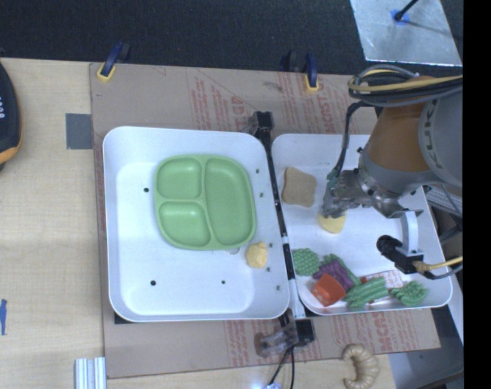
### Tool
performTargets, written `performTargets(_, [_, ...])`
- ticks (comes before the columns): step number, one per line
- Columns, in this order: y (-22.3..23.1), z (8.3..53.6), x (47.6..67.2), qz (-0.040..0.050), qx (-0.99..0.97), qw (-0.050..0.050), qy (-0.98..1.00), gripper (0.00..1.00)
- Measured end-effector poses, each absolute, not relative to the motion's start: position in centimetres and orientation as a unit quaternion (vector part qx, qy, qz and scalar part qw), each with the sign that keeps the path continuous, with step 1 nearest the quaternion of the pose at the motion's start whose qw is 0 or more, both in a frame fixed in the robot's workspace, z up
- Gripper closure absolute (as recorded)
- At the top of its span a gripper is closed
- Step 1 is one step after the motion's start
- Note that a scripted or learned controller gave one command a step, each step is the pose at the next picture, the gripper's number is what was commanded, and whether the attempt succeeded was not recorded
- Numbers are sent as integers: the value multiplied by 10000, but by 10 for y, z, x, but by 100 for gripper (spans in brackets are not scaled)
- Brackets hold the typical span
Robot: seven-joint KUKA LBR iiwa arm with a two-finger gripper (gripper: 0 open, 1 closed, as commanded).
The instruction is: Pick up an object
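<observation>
While the arm reaches in over the right bin (440,254), the claw (336,204) sits pretty much right on top of a small pale yellow piece (333,224) near the middle of that bin. That's my guess for the target: the yellow piece pokes out just below the claw tip, toward the bin's near edge, touching or almost. It's a roundish lump, so no real long axis to line up with. Honestly can't tell the claw's state from up here, the wrist blocks the view.

Other stuff in the same bin: a tan bread-looking slice (299,186) just beside the claw toward the left wall, and a pile of toy veggies along the near edge, with a green bumpy one (305,260), a purple one (337,267) and a red one (328,289). The left bin (128,294) has a green divided plate (205,201) and another yellow lump (257,255) near its right wall.

Whatever comes next probably turns on going straight down, not sideways.
</observation>
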State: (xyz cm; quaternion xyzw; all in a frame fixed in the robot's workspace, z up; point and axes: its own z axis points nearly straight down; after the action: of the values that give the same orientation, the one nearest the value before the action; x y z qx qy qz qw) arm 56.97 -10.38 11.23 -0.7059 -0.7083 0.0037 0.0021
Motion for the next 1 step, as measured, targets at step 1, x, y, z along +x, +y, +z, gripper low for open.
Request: performTargets(1, [-104, 112, 570, 37, -7055, 19, -7087, 0])
